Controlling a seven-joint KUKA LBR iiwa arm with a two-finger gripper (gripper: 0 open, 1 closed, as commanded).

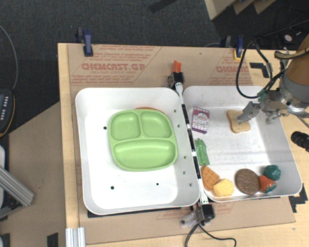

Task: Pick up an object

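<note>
Two white bins (92, 138), one green divided plate (142, 139), and seven small items (200, 120) in the right bin.

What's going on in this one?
The arm reaches in from the right, its gripper low over the right bin, right at a tan, bread-like piece near the far wall. Nothing is visibly held. The same bin also holds a small purple packet, a green bar, a waffle piece, a yellow piece and a brown round piece. The left bin holds a green divided plate.

Dark carpet floor (36, 14) surrounds a brown cardboard-topped bench (123, 60).
</note>
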